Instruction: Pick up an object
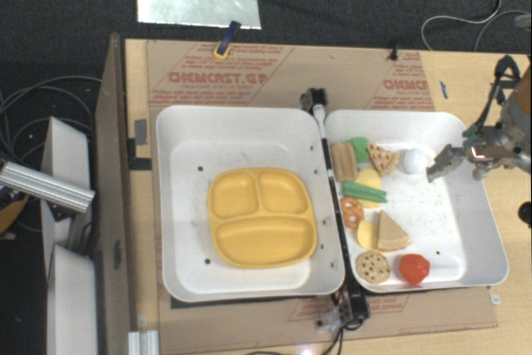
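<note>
The table (pixel 249 66) carries two shallow white bins side by side. The left bin (pixel 179 137) contains a yellow divided plate (pixel 262 216) lying flat near its centre. The right bin (pixel 478 237) contains a cluster of small toy food items along its left half: a green piece (pixel 359 149), a pizza slice (pixel 382 156), a white ball (pixel 412 160), a green bean pod (pixel 366 191), a pretzel (pixel 352 212), a cheese wedge (pixel 391 233), a cookie (pixel 372 266) and a red tomato (pixel 415 267). The arm enters from the right, and the gripper (pixel 442 164) sits over the upper right part of the right bin, just beside the white ball. Whether the gripper is apart or together cannot be told from this view, and no item is visible between its parts. Judged status: no object is lifted; all items rest in the bin. Approach appears under way; grasp and lift remain to be done.
</note>
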Tool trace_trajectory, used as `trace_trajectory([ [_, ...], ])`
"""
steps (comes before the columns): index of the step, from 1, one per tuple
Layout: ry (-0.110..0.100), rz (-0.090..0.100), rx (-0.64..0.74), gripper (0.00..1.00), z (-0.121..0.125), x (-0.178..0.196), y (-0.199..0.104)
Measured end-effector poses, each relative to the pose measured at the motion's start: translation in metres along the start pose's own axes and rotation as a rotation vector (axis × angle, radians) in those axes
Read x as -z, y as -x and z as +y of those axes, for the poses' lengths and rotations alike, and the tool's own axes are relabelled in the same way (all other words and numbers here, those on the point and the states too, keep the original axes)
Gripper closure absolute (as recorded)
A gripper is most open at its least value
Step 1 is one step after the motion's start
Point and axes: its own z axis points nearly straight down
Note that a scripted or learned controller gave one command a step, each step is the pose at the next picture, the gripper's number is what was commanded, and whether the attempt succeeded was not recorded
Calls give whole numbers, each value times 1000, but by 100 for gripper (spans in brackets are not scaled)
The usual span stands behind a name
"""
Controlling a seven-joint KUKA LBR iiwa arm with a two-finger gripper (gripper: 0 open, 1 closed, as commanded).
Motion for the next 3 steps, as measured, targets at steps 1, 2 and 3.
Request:
trace_trajectory([
  [1,8,0,8,0,121,-136,-34],
  [2,7,-8,3,0,131,-175,-59],
  [3,19,-7,1,100,134,-159,-58],
])
